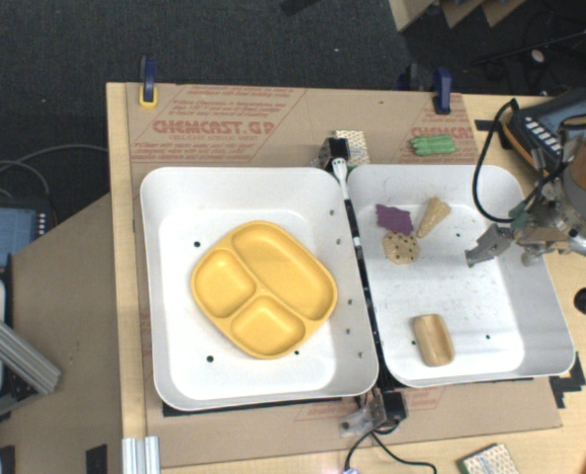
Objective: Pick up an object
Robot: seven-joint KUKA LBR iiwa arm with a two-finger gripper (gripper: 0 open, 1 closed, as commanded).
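Objects for picking lie in the right shallow white bin: a small purple block near the top, a pale tan cone-shaped piece just beside it on the right, a round speckled tan cookie-like piece just below the purple block, and a tan wooden cylinder lower down, well apart from the others.

Reaching in from the right, the grey two-finger gripper sits over the right half of this bin, its tip pointing left toward the bin's middle. Nothing is seen between its fingers, and it touches none of the four pieces. How far the fingers are spread cannot be told from this angle.

Between the gripper tip and the cookie-like piece is a stretch of bare bin floor. Bare floor also surrounds the cylinder, which lies near the bin's lower wall.

A yellow plastic divided tray with three compartments rests in the middle of the left shallow white bin. Both bins sit side by side on a brown cardboard-covered bench, their inner rims touching. A small green object lies on the bench above the right bin.
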